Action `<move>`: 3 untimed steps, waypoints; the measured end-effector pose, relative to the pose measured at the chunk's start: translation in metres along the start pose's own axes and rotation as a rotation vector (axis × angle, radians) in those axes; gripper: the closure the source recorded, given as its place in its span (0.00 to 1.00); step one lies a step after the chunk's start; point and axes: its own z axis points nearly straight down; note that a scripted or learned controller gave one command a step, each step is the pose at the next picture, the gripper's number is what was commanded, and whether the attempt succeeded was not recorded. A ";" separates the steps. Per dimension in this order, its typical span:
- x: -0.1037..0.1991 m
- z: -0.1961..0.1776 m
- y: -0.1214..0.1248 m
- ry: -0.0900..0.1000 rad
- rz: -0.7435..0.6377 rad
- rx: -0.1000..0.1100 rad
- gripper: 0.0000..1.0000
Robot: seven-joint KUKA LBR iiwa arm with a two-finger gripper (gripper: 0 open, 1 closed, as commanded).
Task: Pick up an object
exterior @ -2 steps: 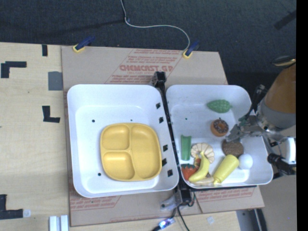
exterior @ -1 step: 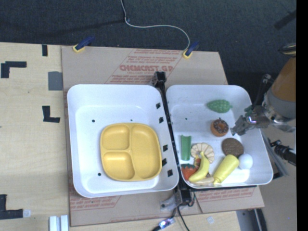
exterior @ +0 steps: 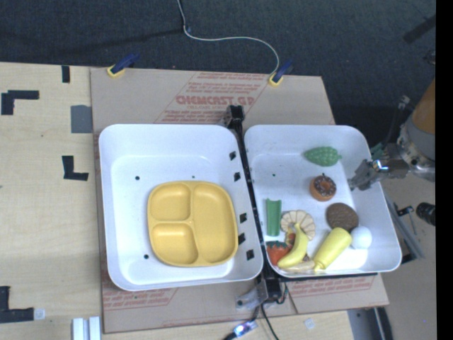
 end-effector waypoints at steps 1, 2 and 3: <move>0.054 0.003 0.007 0.003 -0.004 0.004 1.00; 0.101 -0.006 0.032 0.003 -0.005 0.003 1.00; 0.155 -0.008 0.048 0.003 -0.006 0.004 1.00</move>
